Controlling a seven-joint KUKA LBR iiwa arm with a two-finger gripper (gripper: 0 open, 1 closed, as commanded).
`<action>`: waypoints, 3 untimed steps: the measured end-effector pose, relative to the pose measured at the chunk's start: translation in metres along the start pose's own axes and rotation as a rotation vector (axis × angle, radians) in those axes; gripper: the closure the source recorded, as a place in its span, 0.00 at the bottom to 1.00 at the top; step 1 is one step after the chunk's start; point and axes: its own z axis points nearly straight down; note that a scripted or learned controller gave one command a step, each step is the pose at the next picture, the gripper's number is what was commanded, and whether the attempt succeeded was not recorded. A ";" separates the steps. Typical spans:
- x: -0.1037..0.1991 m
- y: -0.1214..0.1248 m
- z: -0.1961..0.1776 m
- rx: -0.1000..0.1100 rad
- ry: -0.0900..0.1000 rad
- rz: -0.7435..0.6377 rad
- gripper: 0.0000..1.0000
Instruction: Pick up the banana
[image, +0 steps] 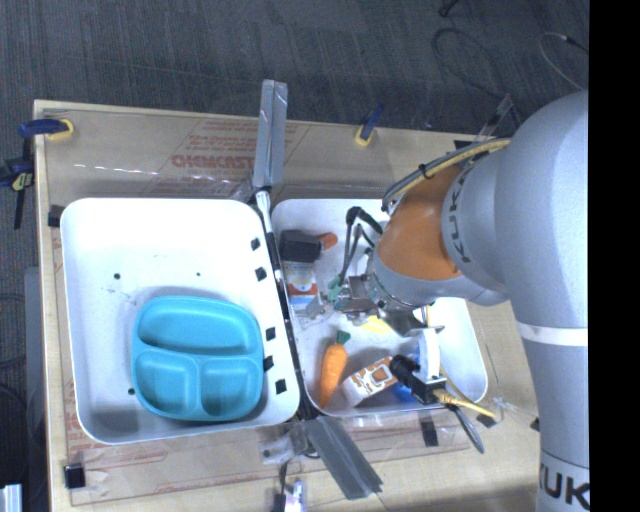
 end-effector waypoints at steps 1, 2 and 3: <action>-0.044 0.053 0.021 0.002 0.002 -0.003 0.00; -0.012 0.024 -0.022 0.004 0.003 0.088 0.00; -0.057 0.002 0.023 0.005 0.002 0.138 0.00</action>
